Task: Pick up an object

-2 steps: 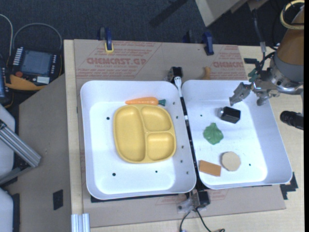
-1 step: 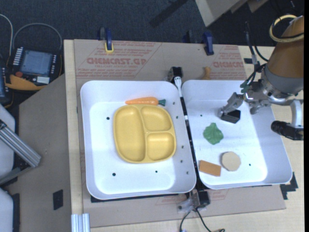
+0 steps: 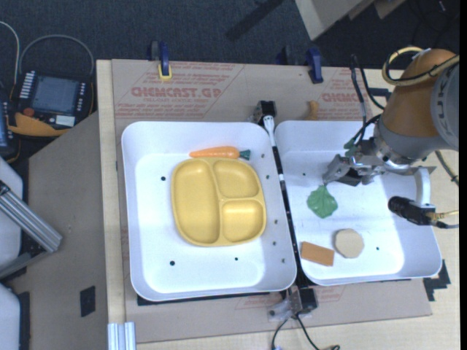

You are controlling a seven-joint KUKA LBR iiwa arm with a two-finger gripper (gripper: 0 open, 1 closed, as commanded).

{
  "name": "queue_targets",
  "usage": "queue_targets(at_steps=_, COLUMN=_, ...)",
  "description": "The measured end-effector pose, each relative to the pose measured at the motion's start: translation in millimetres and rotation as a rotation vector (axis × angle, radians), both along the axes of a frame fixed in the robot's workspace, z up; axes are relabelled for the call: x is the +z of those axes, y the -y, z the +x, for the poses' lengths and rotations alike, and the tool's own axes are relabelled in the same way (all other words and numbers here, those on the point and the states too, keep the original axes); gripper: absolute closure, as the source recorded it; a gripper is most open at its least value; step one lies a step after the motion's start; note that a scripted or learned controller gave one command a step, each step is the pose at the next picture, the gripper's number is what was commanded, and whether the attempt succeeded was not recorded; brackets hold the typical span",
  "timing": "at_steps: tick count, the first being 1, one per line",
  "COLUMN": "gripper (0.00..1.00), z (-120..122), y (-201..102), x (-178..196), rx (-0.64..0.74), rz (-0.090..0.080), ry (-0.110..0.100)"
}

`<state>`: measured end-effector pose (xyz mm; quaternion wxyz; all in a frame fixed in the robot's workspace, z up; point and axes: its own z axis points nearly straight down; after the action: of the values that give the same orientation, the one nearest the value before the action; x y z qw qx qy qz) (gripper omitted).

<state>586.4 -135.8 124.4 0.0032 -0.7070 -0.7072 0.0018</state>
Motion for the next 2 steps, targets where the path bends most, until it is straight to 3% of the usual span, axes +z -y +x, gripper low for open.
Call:
queue_targets(at_steps=1, gripper=0.00, z=4, y=5, x=-31, rx=-0.004, rz=-0.012, ry=0.019)
queue_targets(at_steps=2, gripper=1.00, z=5, y=6, x=-20, rx=-0.004, rz=-0.014, ry=0.026)
